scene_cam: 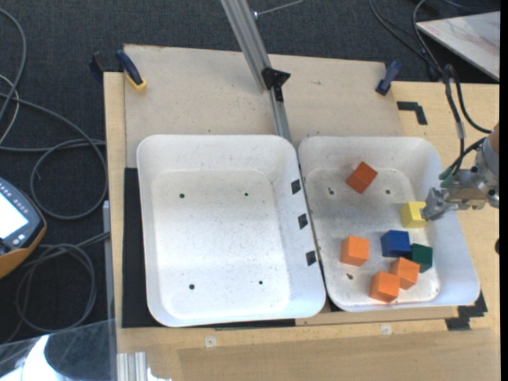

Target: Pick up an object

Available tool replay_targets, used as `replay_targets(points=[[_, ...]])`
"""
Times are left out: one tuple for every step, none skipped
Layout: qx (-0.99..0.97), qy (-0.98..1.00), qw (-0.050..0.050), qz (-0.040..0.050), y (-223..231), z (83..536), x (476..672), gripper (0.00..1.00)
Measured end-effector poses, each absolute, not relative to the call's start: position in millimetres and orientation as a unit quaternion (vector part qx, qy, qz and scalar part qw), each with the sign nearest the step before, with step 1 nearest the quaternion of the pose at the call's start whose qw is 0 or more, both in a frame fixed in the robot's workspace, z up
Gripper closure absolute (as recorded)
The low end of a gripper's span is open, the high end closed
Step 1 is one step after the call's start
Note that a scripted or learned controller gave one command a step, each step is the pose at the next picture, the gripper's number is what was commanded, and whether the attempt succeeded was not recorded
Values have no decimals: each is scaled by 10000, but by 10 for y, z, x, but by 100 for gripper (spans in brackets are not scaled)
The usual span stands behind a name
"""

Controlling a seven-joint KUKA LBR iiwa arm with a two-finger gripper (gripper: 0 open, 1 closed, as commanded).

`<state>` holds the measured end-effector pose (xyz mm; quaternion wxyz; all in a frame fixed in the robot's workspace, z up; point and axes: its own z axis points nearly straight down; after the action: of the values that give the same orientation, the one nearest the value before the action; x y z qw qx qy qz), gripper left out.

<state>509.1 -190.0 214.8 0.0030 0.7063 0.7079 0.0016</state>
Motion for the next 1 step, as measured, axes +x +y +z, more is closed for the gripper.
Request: replay_targets(points=[[7065, 7077, 34, 16, -1943, 2639, 5188, 100]])
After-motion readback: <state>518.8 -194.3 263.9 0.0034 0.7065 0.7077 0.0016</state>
